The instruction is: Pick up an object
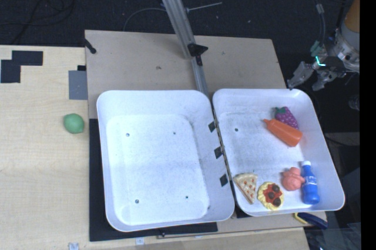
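Right bin (247,103): carrot (284,132) touching grapes (286,117), pizza slice (247,186), blue bottle (309,183) (green ball (74,123) lies outside, left); gripper (311,73) beyond bin's far-right corner, fingers apart, holding nothing.

I count two white bins: the left bin (154,162) and the right bin (252,119). In the right one I see six items: one carrot (284,132), one grape bunch (286,117), one pizza slice (247,186), one round pizza (270,195), one pink toy (291,179), one blue bottle (309,184). On the bench I've got one green ball (74,123).
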Controlling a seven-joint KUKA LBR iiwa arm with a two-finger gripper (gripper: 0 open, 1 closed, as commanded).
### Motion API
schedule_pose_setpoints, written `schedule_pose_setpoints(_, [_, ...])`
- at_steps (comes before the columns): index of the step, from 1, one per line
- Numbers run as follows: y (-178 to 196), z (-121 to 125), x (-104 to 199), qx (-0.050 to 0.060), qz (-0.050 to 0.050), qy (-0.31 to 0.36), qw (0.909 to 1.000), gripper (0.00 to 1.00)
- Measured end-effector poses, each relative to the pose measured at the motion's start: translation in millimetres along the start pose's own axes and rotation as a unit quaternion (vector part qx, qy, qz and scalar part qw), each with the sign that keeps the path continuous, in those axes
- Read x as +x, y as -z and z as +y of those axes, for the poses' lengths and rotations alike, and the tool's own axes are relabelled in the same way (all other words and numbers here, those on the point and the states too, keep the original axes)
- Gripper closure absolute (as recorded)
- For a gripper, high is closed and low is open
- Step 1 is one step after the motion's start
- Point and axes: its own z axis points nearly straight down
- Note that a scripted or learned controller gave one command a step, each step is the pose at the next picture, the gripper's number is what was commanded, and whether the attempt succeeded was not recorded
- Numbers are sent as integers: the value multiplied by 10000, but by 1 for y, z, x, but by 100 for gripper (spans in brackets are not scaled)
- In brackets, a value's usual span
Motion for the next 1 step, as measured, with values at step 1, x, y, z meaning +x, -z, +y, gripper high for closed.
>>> schedule_pose_setpoints(1, [0, 0, 0, 1, 0, 0, 10000, 0])
